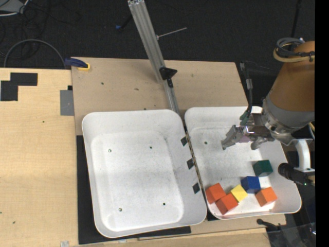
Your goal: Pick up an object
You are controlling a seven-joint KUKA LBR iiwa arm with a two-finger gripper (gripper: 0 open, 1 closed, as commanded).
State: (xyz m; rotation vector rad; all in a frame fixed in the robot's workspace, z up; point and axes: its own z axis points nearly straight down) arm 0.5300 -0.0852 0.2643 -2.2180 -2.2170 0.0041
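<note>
Camera view, right white shallow bin [216, 118]: the grey metal two-finger end effector [240, 139] hangs over the bin's middle, reaching in from the right; whether it is released or clenched cannot be told, and nothing shows in its grasp.

Contents, all grouped in the bin's near corner, well apart from the end effector, nearer the camera and to its right:
- dark green cube [263, 167], nearest the end effector, with a small white block [264, 181] just beside it;
- blue cube [250, 183], touching the yellow one;
- yellow cube [239, 193];
- orange cube [266, 195], near the bin's right rim;
- two red-orange cubes [216, 192] and [226, 203], side by side at the near rim.

All are small, plain, solid-coloured blocks.

Left white shallow bin [103, 133]: sits beside the right bin on the pale wooden surface [36, 153].
</note>
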